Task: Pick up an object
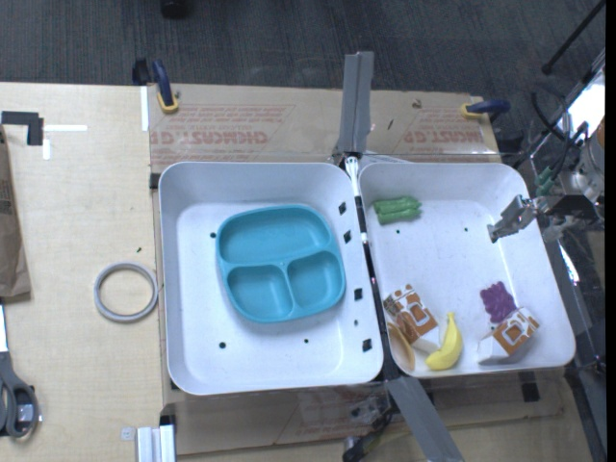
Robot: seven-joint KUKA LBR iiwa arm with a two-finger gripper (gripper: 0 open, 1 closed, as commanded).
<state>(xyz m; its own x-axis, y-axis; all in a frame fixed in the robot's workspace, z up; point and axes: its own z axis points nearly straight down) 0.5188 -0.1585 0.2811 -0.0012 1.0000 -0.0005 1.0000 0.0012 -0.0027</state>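
Objects for picking are lying in the right bin (452,258): a green piece (397,209) near its far left corner, a purple piece (498,301), a banana (446,345) and two waffle-like blocks (411,316) along the near edge. Over the bin's right rim the pincer (508,221) is hovering, carrying nothing; whether it is spread I cannot tell. A blue divided plate (279,263) is sitting in the left bin (192,335).

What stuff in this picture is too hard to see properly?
- Gripper: small against the right bin's far edge; whether its fingers are open or shut can't be told.
- Scissors: cut off by the left edge of the camera view.
- Brown bag: also cut off at the left edge.
- Toy waffle: partly tucked under the banana.
- Purple grapes: too blurred for detail.
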